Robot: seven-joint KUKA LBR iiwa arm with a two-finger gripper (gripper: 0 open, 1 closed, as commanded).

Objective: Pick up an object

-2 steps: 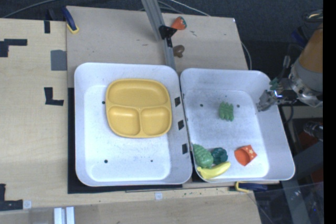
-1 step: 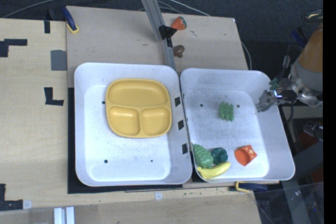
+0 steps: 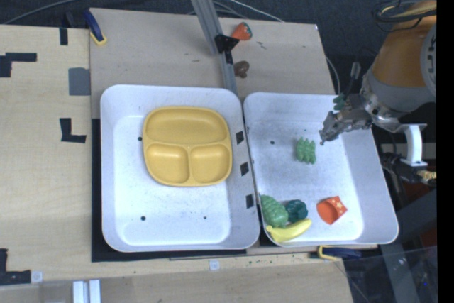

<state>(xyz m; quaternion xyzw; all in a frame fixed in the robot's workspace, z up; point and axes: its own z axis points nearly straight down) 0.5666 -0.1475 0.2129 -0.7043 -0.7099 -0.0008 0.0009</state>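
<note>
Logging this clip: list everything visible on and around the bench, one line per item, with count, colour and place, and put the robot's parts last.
bins: 2, white, side by side on the bench
divided plate: 1, yellow, upper part of the left bin
knobbly toy: 1, light green, middle of the right bin
orange toy: 1, orange-red, lower right of the right bin
green toys: 2, green and dark teal, lower left corner of the right bin
banana: 1, yellow, at the right bin's lower rim
metal post: 1, grey, behind the bins
gripper: 1, dark, over the right bin's upper right, just right of the knobbly toy
arm: 1, grey and orange, right side
</note>
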